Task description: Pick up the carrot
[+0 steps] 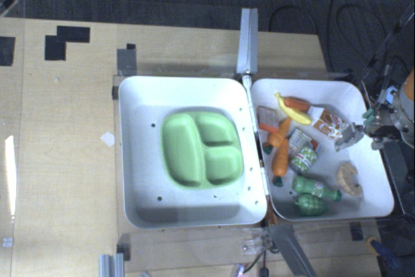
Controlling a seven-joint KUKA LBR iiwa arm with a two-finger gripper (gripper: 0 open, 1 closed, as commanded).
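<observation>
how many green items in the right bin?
3, maybe more hidden in the pile. Green can mid-bin, right of the carrot; green bottle lying below it; dark green vegetable near the bin's front wall.

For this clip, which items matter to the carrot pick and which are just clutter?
Job: carrot; gripper, at the right bin's right side.
Clutter: banana, green bottle, small can, green divided tray in the left bin.

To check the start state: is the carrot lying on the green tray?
No, the carrot lies in the right bin among other items, while the green tray sits in the left bin.
</observation>
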